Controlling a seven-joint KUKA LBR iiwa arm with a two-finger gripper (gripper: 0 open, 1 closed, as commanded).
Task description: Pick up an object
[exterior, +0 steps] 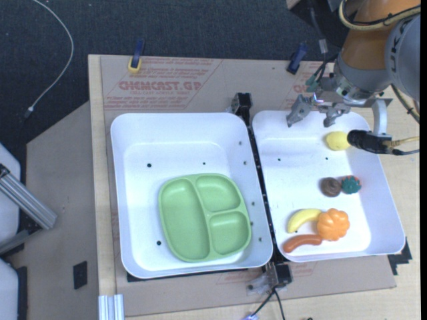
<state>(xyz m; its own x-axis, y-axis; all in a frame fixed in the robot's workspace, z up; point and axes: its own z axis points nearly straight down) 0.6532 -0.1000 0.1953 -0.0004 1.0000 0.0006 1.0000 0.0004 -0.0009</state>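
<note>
Left bin (127, 139) carries a green divided plate (203, 215). In the right bin (267, 179), the jaws (311, 112) hang over the far end, spread open and gripping nothing. The nearest candidate, a yellow lemon (337, 141), lies at roughly four o'clock from the jaws, apart from them. A brown ball (331, 187), banana (303, 219), orange pumpkin (333, 223) and red sausage (301, 243) lie further toward six o'clock.
</note>
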